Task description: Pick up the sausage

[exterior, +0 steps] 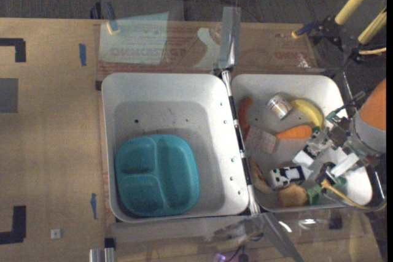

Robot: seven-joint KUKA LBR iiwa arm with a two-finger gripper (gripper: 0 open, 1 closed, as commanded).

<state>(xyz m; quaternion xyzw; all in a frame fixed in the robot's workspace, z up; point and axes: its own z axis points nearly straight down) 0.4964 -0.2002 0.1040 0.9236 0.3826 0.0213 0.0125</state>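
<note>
The arm's two-finger gripper [320, 159], jaws too cluttered to judge, hangs well apart from the reddish-orange sausage [245, 115], so it may snag the carrot [293, 132].

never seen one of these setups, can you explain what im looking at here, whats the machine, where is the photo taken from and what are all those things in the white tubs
This is one photo from a camera fixed above a wooden bench, looking down at a slant. Two shallow white bins sit side by side. The left bin holds a teal divided plate. The right bin holds toy food and odds and ends: a reddish sausage by its left wall, an orange carrot, a yellow banana, a small metal can and a black and white block. The machine is a robot arm, grey with an orange band, reaching in from the right. Its hand hangs over the right bin; I can't tell whether it holds anything.
</note>
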